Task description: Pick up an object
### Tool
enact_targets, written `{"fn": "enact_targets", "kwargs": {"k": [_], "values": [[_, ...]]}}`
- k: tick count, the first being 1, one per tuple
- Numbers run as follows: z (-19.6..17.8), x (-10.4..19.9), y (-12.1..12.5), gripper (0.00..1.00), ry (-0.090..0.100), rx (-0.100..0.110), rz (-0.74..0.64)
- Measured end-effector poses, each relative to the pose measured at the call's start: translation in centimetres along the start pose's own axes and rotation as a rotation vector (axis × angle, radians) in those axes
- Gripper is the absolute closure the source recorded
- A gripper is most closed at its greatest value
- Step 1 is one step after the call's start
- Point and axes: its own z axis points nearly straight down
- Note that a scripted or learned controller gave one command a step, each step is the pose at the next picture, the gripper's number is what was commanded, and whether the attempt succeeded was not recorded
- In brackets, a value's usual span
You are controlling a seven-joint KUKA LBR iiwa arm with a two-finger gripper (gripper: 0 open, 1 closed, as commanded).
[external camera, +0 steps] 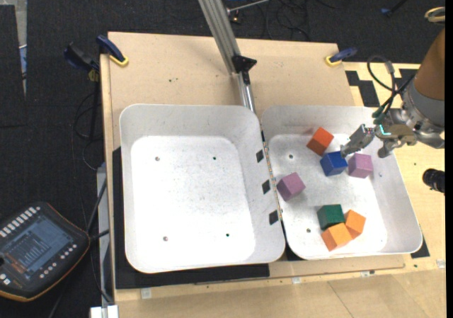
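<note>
Dark floor all round, cables trailing at the top, and a tan bench [212, 69] in the middle carrying two white bins. Far left on the floor sits a pendant [35, 249] with a lit screen. On to the left bin [141, 125]: bare white, a few specks. A metal pole [219, 19] slants down from the top toward the seam between the bins.

Into the right bin [403, 231], where the targets are. First a purple cube [290, 185] near the seam, on its own. Then a green cube [330, 215] pressed against two orange cubes [345, 230] at the near side. Up top, an orange block [320, 141], a blue cube [333, 163] and a second purple block [361, 166], these last two just beside each other.

And there is the pincer [357, 141], reaching in from the right, low over that blue and purple pair. It looks parted, with nothing between the fingers, one finger slanting toward the blue cube.

The risk, as I read it: those two cubes sit so close that a finger may land on top of one, or wedge between them and shove both aside. Closing off-centre could squirt the blue cube out toward the orange block.
</note>
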Motion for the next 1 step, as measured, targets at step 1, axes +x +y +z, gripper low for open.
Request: {"fn": "enact_targets", "kwargs": {"k": [1], "values": [[-0.23, 0.00, 0.08, 0.00, -0.001, -0.004, 0.000]]}}
